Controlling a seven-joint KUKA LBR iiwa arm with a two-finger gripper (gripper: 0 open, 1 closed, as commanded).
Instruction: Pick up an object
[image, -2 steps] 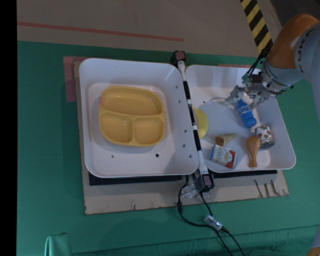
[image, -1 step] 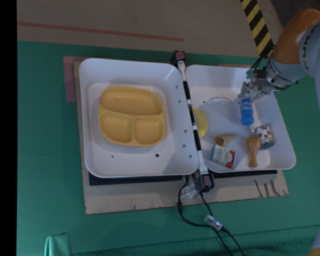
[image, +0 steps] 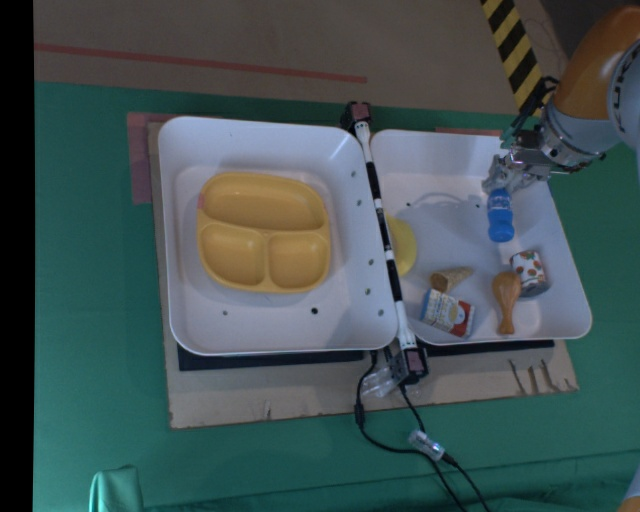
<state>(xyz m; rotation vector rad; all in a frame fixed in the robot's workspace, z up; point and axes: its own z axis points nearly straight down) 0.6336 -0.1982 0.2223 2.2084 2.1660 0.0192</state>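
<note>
Gripper (image: 507, 172) above blue bottle (image: 500, 216) in right bin (image: 570, 300); jaw state cannot be told; advice: centre over bottle, descend squarely, clear of small can (image: 529, 272).

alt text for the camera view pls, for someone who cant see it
A grey robot arm's gripper hovers over a small blue plastic bottle in the right white bin, which also holds toy foods. The left white bin holds a yellow three-compartment tray.

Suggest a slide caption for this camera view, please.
Gripper poised above a blue bottle in the right bin; yellow divided plate sits left.
</note>
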